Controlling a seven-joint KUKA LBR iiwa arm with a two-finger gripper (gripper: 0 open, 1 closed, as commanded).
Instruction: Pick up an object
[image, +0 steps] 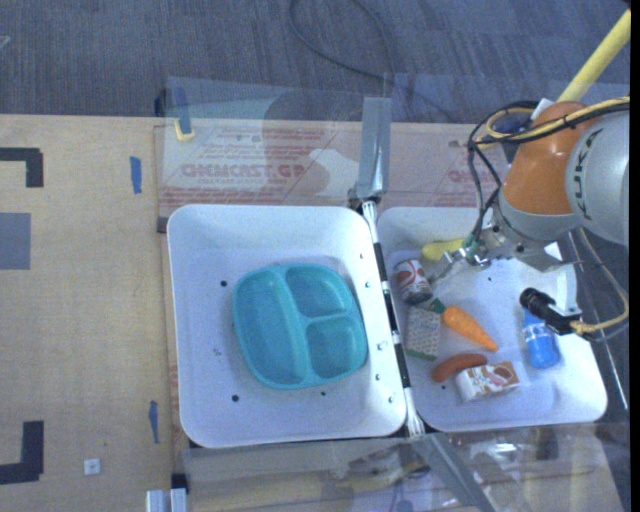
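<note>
- The gripper (462, 258) is low over the right bin (592, 398), near the far-left corner of this bin. We cannot tell if it is apart or together, because the wrist covers it from above.
- The yellow banana (441, 247) lies just beside the gripper tip, close to the far edge of the right bin. It is short, a little curved and plain bright yellow. Its right end is hidden under the gripper, so we cannot tell if they touch.
- A small can (411, 279) with a red and white label lies by the left wall of the same bin.
- Nearer to the front, a grey grater (424, 333) and an orange carrot (469, 327) lie side by side.
- A brown sausage (458, 366) and a red and white carton (488, 380) are near the front edge, touching one another.
- A blue bottle (541, 346) is towards the right wall.
- The left bin (195, 400) holds a teal divided plate (300, 325) in its middle.
</note>
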